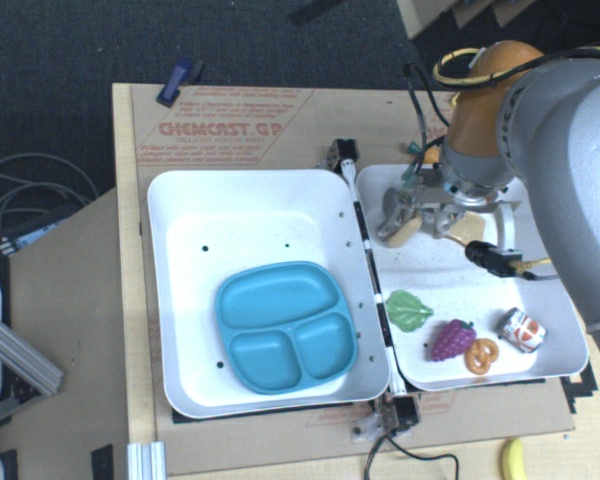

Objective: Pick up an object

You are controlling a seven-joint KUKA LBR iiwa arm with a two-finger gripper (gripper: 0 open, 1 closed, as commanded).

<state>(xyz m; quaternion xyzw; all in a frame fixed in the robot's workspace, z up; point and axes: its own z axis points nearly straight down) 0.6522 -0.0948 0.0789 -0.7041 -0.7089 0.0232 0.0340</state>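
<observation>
Cardboard-covered worktop (230, 128) carries 2 white bins. Right bin (560, 353) holds leaf (408, 309), grape bunch (452, 339), pretzel (481, 355). Tool (420, 216) hangs at its far end; opening indeterminate. Step: approach. Next: descend onto 1 object.

Divided tray (285, 325) in left bin (180, 218); leaf (408, 309), grapes (452, 339), pretzel (481, 355), can (523, 330) in right bin (555, 363).

The left bin (180, 268) has open floor along its far edge, the blue tray (285, 325) filling its near half; the right bin's (570, 353) near edge is crowded by leaf (408, 309), grapes (451, 339), pretzel (481, 355) and can (522, 330)
</observation>
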